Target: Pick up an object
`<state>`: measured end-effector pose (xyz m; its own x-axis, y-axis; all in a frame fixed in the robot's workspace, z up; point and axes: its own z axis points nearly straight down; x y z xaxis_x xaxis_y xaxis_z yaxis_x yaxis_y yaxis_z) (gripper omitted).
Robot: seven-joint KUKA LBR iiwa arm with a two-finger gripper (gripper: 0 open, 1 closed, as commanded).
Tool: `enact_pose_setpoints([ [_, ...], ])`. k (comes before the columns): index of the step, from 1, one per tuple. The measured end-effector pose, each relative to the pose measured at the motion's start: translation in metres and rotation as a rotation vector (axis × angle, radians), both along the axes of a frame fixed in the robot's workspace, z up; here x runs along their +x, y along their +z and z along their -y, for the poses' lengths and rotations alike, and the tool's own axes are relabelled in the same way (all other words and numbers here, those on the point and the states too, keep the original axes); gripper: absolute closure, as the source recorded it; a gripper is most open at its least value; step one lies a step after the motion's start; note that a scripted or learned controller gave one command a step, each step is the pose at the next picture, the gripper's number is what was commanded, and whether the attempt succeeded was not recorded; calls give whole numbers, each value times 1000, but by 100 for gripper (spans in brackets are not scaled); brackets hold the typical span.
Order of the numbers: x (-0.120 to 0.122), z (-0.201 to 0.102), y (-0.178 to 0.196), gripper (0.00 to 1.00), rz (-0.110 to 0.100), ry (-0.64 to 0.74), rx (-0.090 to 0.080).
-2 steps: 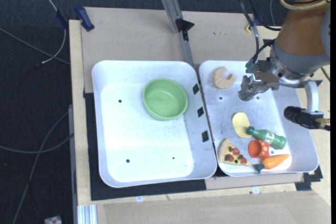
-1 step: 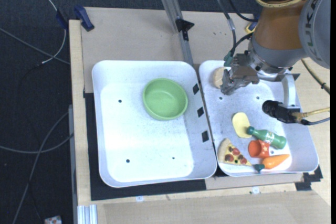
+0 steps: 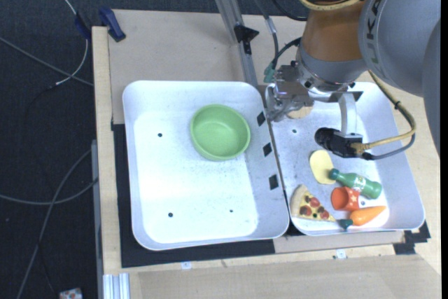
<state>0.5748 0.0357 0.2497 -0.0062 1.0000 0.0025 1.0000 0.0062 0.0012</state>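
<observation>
Tool (image 3: 283, 100): low at the right bin's (image 3: 399, 124) far-left corner, by the divider; whether it is parted or closed cannot be told.
Near-right corner: pizza slice (image 3: 311, 205), green bottle (image 3: 357, 183), carrot (image 3: 364, 216), yellow piece (image 3: 321, 166), crowded together.
Left bin (image 3: 150, 171): green bowl (image 3: 220, 131) far-centre, open floor around.
Under tool: possibly a tan object, unclear.

Grey arm (image 3: 409, 24) w/ orange band (image 3: 343, 3), yellow & black cables (image 3: 388, 142).
</observation>
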Motion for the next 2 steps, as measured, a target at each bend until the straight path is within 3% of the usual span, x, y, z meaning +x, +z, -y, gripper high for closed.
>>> enact_pose_setpoints([
  [1, -4, -50, -14, 100, -14, -1, 1],
  [2, -3, -47, -13, 0, -12, -6, 0],
])
